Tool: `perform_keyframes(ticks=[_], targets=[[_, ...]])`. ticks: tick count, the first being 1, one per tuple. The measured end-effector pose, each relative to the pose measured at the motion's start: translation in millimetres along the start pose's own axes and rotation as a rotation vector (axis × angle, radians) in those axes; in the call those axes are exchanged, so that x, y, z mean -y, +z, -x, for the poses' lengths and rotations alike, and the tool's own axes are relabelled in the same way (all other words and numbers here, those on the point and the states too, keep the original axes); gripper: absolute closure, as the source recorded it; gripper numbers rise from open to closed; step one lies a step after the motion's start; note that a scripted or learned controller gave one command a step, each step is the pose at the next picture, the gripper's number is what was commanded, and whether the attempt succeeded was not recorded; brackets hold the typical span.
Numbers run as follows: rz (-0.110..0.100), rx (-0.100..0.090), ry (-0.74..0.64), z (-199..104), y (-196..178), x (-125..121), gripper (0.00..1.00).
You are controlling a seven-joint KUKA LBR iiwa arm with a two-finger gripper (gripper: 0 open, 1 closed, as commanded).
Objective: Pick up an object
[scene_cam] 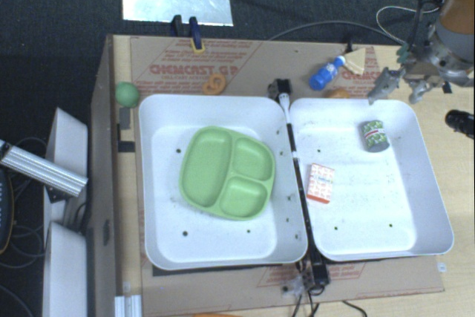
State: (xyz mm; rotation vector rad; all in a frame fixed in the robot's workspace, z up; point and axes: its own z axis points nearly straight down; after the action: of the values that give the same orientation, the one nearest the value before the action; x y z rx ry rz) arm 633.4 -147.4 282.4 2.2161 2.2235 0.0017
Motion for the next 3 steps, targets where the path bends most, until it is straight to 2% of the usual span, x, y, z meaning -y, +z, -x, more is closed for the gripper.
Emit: perform_keyframes(ticks=[1, 2, 3], targets=[[-0.007, -0.002, 0.003, 29.7, 162.8, 11.4, 0.00], [-0.001, -0.001, 0.000, 23.3, 198.2, -28.3, 0.00], [0.006, 0.001, -0.003, 23.7, 185.0, -30.5, 1.00]])
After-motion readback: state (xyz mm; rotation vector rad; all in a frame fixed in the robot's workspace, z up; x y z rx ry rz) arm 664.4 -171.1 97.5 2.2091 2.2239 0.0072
